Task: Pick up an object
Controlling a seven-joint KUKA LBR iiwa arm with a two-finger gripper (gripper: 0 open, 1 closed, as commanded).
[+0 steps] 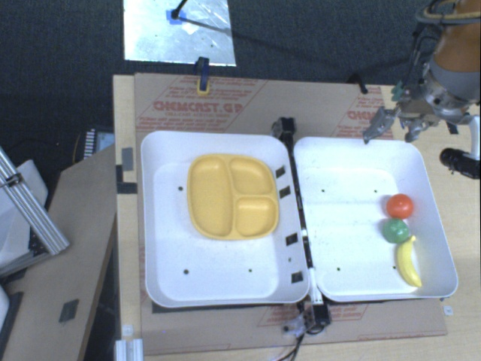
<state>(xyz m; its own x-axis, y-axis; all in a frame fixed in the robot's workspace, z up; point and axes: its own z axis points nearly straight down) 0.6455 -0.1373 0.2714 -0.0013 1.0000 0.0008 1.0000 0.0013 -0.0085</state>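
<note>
Fingers [394,128] seemingly apart, arm cropped

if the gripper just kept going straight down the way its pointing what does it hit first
Most likely the bare floor of the right bin near its back rim, or the rim itself; depth is hard to judge. The gripper hangs over that far edge, well back from the tomato, green fruit and banana.

gripper [392,128] above right bin's [353,224] far edge, fingers spread, nothing between | tomato [400,205], green fruit [395,230], banana [408,262] clustered by right wall | yellow divided tray [231,196] in left bin [165,239]
</note>
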